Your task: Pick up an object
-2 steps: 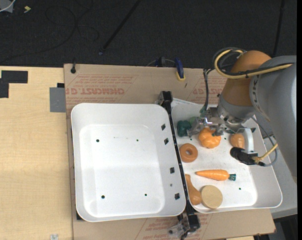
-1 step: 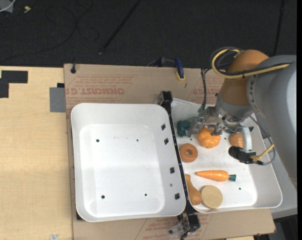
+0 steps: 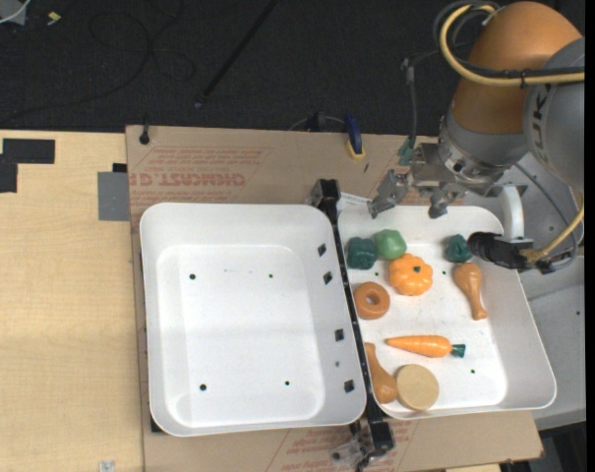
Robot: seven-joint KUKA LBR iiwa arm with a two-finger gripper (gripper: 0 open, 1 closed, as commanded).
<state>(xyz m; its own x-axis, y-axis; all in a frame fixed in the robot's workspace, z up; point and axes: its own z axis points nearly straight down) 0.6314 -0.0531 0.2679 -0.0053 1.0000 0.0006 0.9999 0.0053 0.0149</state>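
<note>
Nearest my camera, the left bin point(image 3: 169, 264) holds nothing, the right bin point(image 3: 533, 362) carries every toy, including pumpkin point(image 3: 411, 275) and carrot point(image 3: 419, 345), and the gripper point(image 3: 412, 198) hangs above its far rim, jaws spread and gripping nothing, so I judge the pick not yet begun.

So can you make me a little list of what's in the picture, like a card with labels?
left bin: white, sits beside the right bin
right bin: white, holds the toy food
toys: pumpkin, carrot, donut, green pieces, round cookie, tan squash
arm: grey with orange band, comes in from the right
gripper: above the far edge of the right bin, jaws spread, nothing between them
task status: no toy picked up yet
</note>
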